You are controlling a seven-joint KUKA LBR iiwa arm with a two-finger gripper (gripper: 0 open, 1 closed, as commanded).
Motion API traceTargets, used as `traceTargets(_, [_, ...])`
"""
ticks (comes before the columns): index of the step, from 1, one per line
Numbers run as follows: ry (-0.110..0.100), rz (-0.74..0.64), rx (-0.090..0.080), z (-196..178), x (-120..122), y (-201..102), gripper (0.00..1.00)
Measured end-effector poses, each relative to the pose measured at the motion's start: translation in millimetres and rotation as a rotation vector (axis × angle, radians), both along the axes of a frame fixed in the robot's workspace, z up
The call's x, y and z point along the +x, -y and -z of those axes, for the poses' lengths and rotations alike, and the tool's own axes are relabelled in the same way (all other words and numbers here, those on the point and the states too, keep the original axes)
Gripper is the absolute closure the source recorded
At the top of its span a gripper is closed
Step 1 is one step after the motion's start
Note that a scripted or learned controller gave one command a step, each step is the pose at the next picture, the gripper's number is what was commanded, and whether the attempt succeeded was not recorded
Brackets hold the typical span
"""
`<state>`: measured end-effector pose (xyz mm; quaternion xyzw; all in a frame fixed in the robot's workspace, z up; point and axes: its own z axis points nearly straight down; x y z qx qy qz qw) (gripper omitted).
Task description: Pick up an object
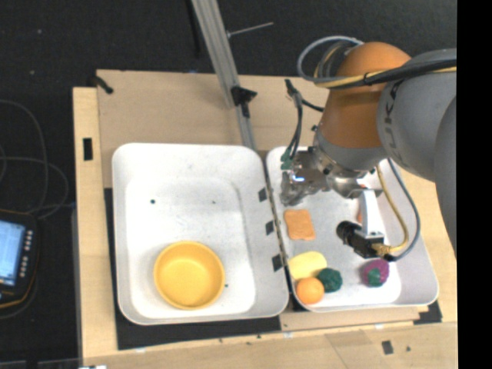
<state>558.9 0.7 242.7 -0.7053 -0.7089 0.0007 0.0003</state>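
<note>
Desk (177,106) of pale wood carried two shallow white plastic bins side by side. Grey arm with orange band (361,91) reached in from the right over the right bin (419,283); gripper (296,183) hung at that bin's upper-left corner, just above the flat orange-tan square slab (300,224). Jaws' state: couldn't tell, wrist blocked the view.

Left bin (192,183) held one round yellow bowl (189,274) near its front.

Likely target, my guess, was the slab: thin, flat, lying close to the bin's left wall. Risks: low profile gives the jaws little to bite, so they could close on nothing; wall nearby could catch a finger.

Rest of right bin, along the front: pale yellow rounded block (307,264) touching small orange ball (310,290) and dark green lumpy piece (331,280); small purple-and-green lumpy toy (375,272) sat apart to the right.
</note>
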Motion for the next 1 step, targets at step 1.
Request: traceTargets(1, [0.002,-0.003,0.003,-7.5,1.1,-59.0,1.00])
